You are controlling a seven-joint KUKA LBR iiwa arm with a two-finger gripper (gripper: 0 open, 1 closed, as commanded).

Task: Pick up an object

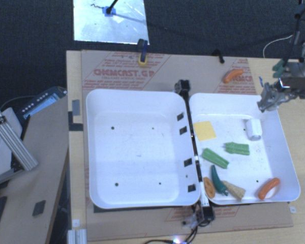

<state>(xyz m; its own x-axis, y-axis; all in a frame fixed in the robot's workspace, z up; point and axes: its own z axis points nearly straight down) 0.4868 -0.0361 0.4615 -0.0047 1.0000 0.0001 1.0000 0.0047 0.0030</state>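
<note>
Bins first: you have two shallow white ones side by side on the desk, the left bin [137, 151] and the right bin [244, 151], which carries all but one of the loose things. Your gripper [270, 99] hangs over the right bin's far right corner, above its rim, with nothing visibly between its fingers; whether it is spread or pressed together you cannot tell from this slant. Nearest to it, in the far right part of the bin, lies a small white cylinder [253, 128] on its side. A flat yellow square [204, 130] sits close to the bin's left wall, near the divider. Toward the middle you see a ridged green piece [237, 148] and, just left of it, a longer green vegetable [215, 158] lying at a slant. Along the near edge a dark teal piece [218, 181], an orange slice [209, 188] and a tan cone [235, 190] crowd together, touching or nearly so. An orange sausage [269, 188] rests in the near right corner. A second orange sausage [233, 75] lies outside the bins on the desk, beyond the right bin's far edge.
</note>
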